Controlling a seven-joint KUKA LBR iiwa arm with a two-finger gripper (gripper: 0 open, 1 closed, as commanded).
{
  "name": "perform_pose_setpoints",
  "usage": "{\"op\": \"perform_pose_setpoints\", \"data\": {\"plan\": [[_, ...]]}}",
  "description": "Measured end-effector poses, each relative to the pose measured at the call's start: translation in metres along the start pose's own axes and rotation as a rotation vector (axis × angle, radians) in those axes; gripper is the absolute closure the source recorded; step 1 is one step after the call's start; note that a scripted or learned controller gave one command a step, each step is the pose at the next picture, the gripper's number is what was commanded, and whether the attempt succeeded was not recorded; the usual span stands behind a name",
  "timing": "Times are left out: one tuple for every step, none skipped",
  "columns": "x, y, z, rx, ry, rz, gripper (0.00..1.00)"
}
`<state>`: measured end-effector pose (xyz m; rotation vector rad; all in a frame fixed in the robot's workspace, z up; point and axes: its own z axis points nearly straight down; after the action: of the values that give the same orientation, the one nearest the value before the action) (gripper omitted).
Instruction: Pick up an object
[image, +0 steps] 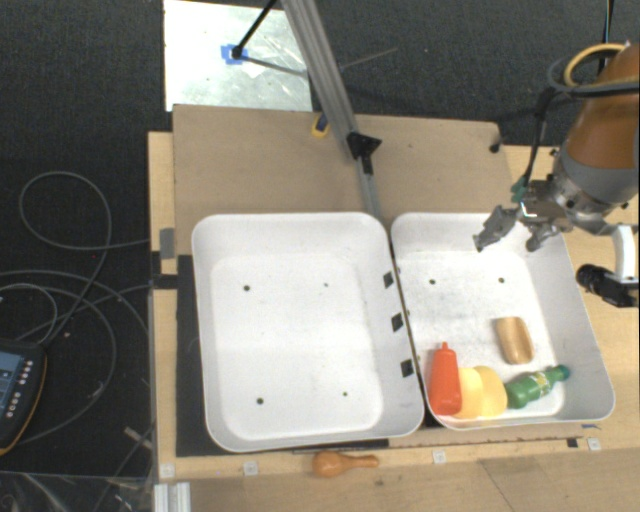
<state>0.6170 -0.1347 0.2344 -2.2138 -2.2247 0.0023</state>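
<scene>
End effector: the end effector (512, 228) hangs over the far part of the right bin (455, 290), fingers spread apart with nothing between them
Targets: four small things lie bunched in that bin's near corner, well apart from the fingers
Red bottle: a red bottle (444, 378) lies along the bin's left wall, touching the yellow piece (482, 391)
Green bottle: a green bottle (533, 385) lies tilted against the yellow piece's other side
Brown block: a tan, loaf-shaped piece (514, 339) lies alone, just beyond the others
Handling: all look like light, hollow plastic toys, stiff and smooth, likely slippery on rounded sides; the brown block is probably easiest, taken across its short width, since its flanks are free
Materials: bins are matte white plastic with rounded corners; the left bin (295, 330) sits beside the right; the worktop (260, 160) is flat brown board
Stray item: a tan pear-shaped thing (343, 462) rests on the worktop's near edge
</scene>
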Motion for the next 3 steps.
{"op": "perform_pose_setpoints", "data": {"plan": [[0.000, 0.001, -0.003, -0.005, -0.001, -0.001, 0.00], [-0.006, -0.008, 0.050, 0.000, -0.001, 0.005, 0.00], [-0.005, 0.001, 0.107, 0.001, 0.000, 0.004, 0.00]]}}
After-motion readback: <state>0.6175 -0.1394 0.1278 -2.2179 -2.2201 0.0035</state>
